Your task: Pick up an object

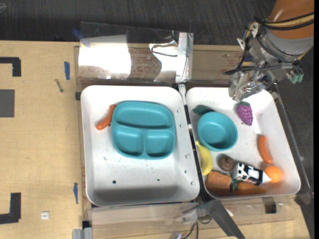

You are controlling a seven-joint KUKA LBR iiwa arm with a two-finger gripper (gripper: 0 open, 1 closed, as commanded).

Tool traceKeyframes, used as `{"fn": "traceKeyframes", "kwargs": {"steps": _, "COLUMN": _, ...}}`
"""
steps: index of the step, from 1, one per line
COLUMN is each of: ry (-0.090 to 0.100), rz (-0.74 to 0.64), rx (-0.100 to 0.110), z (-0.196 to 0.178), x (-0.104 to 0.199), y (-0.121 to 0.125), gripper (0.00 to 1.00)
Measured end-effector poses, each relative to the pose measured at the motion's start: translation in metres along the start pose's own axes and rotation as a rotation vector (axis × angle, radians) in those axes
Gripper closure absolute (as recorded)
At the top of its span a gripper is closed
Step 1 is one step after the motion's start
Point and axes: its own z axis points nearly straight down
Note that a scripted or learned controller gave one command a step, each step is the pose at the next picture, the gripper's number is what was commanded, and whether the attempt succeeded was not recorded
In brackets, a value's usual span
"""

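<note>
Gripper (245, 91): poised just above the purple plastic grape bunch (244, 113), presumably lining up a grasp; whether it grips anything cannot be told. Grapes lie loose beside the teal plastic bowl (217, 130).

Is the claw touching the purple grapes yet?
Cannot tell. In the camera view the claw sits right above the purple grapes, their outlines meeting, with no plain gap or contact.
</note>
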Motion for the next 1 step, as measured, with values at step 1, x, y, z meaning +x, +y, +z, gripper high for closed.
{"fn": "traceKeyframes", "kwargs": {"steps": 1, "ry": 0.005, "rz": -0.082, "rx": -0.007, "z": 0.0494, "x": -0.0537, "y": 0.0261, "gripper": 1.00}}
